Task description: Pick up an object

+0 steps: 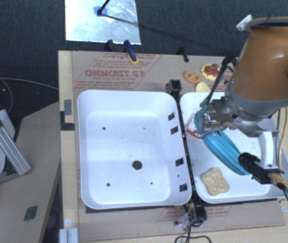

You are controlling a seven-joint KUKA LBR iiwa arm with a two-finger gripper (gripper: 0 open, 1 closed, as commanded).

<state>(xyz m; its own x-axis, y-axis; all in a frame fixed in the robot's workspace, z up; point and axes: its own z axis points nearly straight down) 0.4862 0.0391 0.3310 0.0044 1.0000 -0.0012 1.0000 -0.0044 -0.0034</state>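
Smooth white bins (129, 110), bumpy tan cracker (214, 180)

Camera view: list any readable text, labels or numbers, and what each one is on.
"CHEMCAST G P" (last characters unsure): large red print on the brown cardboard sheet under the bins, above the left bin.
Smaller red lines above and below that brand: too blurred to read.
Red print on the cardboard's front edge, below the bins: too blurred to read.
Items in the right bin and the arm: no legible text.
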